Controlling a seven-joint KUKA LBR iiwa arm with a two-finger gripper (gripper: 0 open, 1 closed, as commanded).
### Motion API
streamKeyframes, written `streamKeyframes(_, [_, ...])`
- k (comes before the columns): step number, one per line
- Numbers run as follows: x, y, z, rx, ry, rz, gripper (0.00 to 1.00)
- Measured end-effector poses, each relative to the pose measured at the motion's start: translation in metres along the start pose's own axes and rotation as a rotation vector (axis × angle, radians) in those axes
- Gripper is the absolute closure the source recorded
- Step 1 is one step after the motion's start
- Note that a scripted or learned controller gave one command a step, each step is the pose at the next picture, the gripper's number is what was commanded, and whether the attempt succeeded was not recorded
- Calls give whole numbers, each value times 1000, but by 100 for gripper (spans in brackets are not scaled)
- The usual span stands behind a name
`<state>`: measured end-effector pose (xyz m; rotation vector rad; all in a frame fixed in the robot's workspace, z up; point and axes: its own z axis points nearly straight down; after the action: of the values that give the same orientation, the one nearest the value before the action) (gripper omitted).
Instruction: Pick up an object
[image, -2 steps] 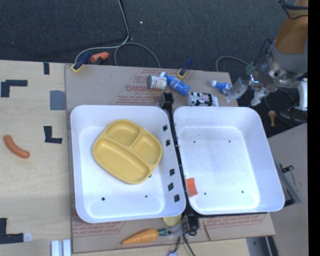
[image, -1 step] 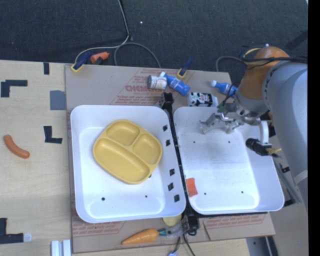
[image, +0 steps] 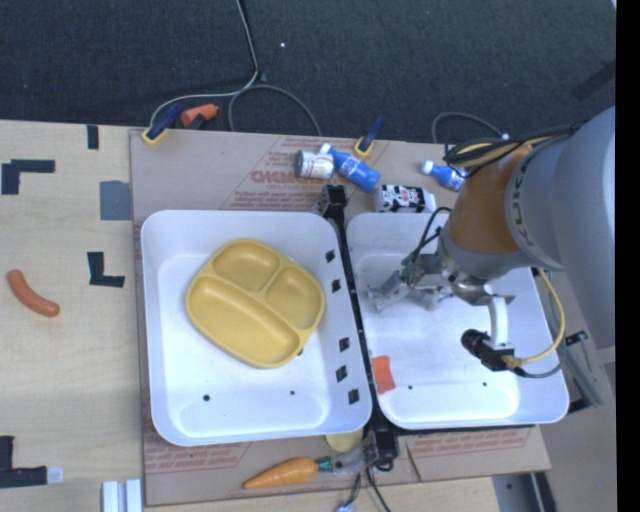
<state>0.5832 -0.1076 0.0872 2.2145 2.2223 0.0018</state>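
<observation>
My gripper (image: 388, 292) is low inside the right bin (image: 450, 405), near its upper left part, close to the divider between the bins. The grey arm with its orange band (image: 485, 215) comes in from the right and covers much of that bin's upper half. A small orange-red block (image: 382, 373) lies on the right bin's floor by the left wall, well below the gripper and apart from it. A yellow divided plate (image: 256, 300) lies in the left bin (image: 180, 405). Nothing visible sits in the gripper.
A carrot (image: 283, 473) lies on the cardboard in front of the bins. An orange sausage (image: 33, 293) rests on the bench far left. A blue-and-white bottle (image: 340, 165), a small patterned box (image: 404, 198) and clamps sit behind the bins. A cable with a black plug (image: 490, 350) hangs from the wrist.
</observation>
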Motion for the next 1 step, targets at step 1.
streamKeyframes(1, [-8, 79, 2, -2, 0, 0, 0])
